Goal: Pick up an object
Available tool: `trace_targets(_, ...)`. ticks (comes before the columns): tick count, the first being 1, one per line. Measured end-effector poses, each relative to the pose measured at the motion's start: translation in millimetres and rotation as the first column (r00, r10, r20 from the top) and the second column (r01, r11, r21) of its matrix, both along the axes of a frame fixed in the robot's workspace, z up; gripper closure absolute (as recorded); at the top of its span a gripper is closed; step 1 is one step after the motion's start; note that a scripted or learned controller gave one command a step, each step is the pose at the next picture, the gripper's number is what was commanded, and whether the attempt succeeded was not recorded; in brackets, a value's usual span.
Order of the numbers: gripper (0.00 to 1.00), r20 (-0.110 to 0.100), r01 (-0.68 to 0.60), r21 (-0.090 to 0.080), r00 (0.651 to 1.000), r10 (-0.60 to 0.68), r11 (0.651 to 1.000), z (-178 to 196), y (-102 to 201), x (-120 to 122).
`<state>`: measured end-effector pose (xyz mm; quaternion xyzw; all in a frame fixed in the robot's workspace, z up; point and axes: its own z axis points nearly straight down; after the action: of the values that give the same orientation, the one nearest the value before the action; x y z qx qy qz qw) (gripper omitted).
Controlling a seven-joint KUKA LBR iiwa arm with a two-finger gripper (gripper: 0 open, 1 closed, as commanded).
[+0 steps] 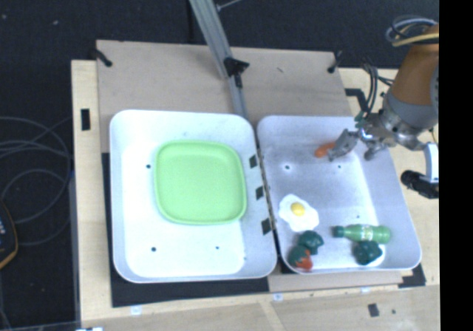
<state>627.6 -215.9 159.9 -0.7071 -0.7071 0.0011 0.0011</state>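
In the right bin lie a small orange piece near the far wall, a toy fried egg at the left wall, a green bottle, a dark green lump and a green-and-red vegetable piece at the near edge. My gripper hangs over the bin's far right part, just right of the orange piece, its grey fingers pointing down and left. The arm's orange band rises behind it. Nothing shows between the fingers.
The left bin holds a light green square plate. A grey metal pole slants down from the top to the gap between the bins. Cables lie on the dark floor at left.
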Motion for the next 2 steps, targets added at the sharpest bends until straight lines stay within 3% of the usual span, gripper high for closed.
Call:
trace_targets(1,0.0,-0.001,0.0,0.0,1.0,0.0,1.0,-52.3,-0.2,-1.1)
trace_targets(2,1.0,0.005,0.0,-0.001,1.0,0.0,1.0,-38.7,-1.0,0.5)
